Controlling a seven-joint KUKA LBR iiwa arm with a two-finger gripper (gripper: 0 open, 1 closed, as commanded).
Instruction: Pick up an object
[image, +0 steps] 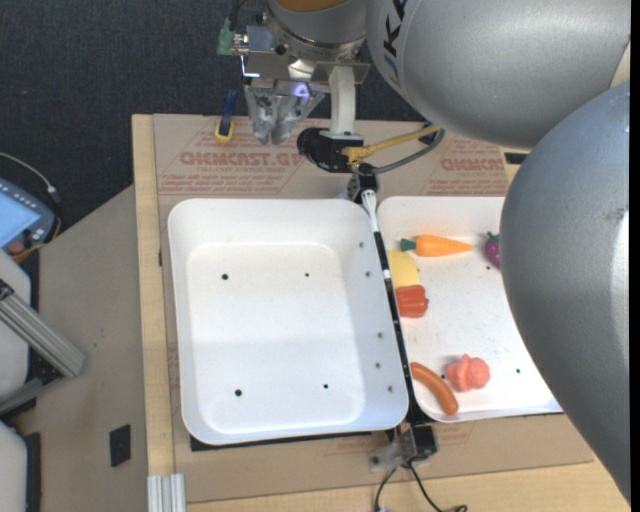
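Where cardboard (150, 300) shows: "CHEMCAST" print (237, 157).

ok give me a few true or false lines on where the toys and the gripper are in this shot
1. The carrot lies in the right bin. True.
2. The gripper hangs over the middle of the left bin. False: it is above the cardboard beyond that bin's far edge.
3. The sausage lies near the right bin's front edge, beside the pink toy. True.
4. The red pepper sits in the left bin. False: it is in the right bin, close to the divider.
5. The yellow toy lies between the carrot and the red pepper. True.
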